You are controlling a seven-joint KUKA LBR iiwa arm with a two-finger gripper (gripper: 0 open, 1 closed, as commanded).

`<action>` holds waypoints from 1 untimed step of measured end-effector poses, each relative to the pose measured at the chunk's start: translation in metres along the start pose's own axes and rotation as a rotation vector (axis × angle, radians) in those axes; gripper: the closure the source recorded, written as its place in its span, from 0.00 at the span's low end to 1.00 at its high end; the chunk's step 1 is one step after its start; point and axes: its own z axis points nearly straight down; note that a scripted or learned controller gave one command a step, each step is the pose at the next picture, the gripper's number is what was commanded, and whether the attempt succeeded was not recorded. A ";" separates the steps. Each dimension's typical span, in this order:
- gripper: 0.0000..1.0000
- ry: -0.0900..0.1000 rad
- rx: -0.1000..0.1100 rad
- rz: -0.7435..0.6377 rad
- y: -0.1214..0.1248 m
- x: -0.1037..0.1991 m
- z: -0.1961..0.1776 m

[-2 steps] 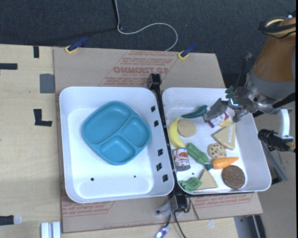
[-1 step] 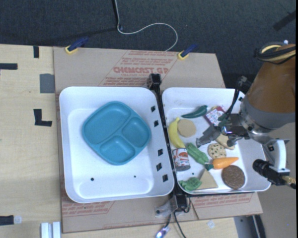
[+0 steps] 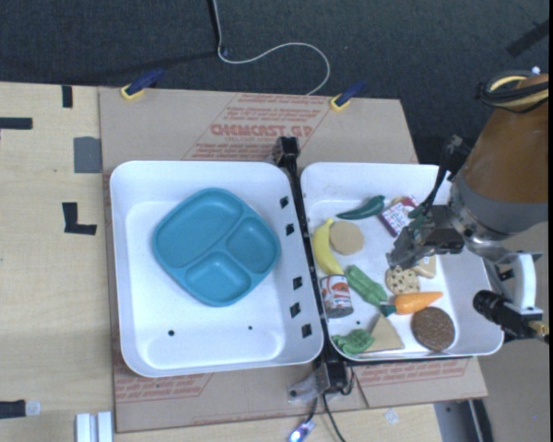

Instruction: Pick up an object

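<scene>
Front of right bin: leafy green (image 3: 354, 342), wedge (image 3: 385, 334), brown cookie (image 3: 433, 328), all near the front wall.
Middle: carrot (image 3: 415, 302), can (image 3: 337, 296), pickle (image 3: 367, 284), cracker (image 3: 401, 279).
Further back: banana (image 3: 325, 247), tan round (image 3: 347, 238), green pepper (image 3: 361, 209), red packet (image 3: 396, 216).
Hand (image 3: 415, 247): low over the right bin, just above the cracker; can't tell if the fingers are apart or together.
Left bin (image 3: 129, 191): blue plate (image 3: 216, 245) in the middle.
Desk (image 3: 37, 247): carries both bins.
</scene>
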 end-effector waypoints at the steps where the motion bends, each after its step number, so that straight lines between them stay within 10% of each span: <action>1: 1.00 0.003 0.000 -0.010 0.000 0.109 0.017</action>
